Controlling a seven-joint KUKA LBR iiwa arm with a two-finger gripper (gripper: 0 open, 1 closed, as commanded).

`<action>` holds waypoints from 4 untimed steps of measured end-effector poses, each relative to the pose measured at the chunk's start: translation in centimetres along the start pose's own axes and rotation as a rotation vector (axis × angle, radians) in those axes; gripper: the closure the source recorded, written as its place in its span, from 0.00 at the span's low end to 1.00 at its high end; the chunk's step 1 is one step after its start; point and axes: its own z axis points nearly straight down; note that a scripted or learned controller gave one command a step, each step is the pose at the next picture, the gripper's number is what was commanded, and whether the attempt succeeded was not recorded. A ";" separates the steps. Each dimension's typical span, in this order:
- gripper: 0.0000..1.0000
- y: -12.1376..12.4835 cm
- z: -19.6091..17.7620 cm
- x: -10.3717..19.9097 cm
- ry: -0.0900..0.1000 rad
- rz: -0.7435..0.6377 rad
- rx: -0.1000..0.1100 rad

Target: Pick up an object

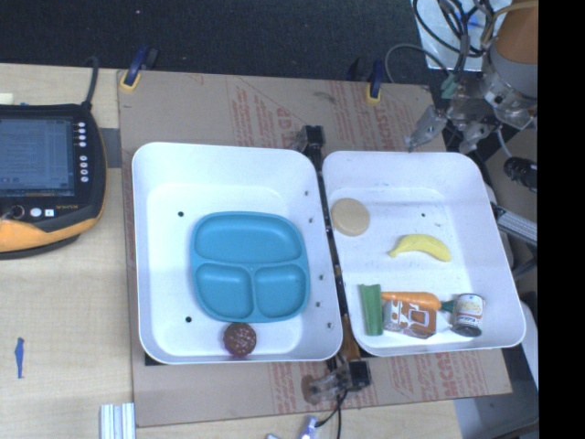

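In the camera view, the arm came in from the top right corner, with its orange band up high. Its gripper hung just past the back edge of the right bin, over the brown board. The two fingers were spread apart and had nothing between them. The right bin held a round tan cookie near its left wall and a yellow banana in the middle. Along the front lay a green block, an orange carton just beside it, and a small can at the carton's right end. The left bin held a blue plate with three parts, and a dark round ball sat just in front of the plate. The two bins sat side by side on the brown board, on a light wood bench. A control pad with a screen lay on the bench at the left. Wires hung near the arm.
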 end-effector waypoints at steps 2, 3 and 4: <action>0.00 -7.8 18.1 -1.8 0.000 0.001 0.000; 1.00 -7.8 17.1 -2.0 -0.003 -0.003 0.001; 0.00 -7.8 17.1 -2.0 -0.003 -0.003 0.001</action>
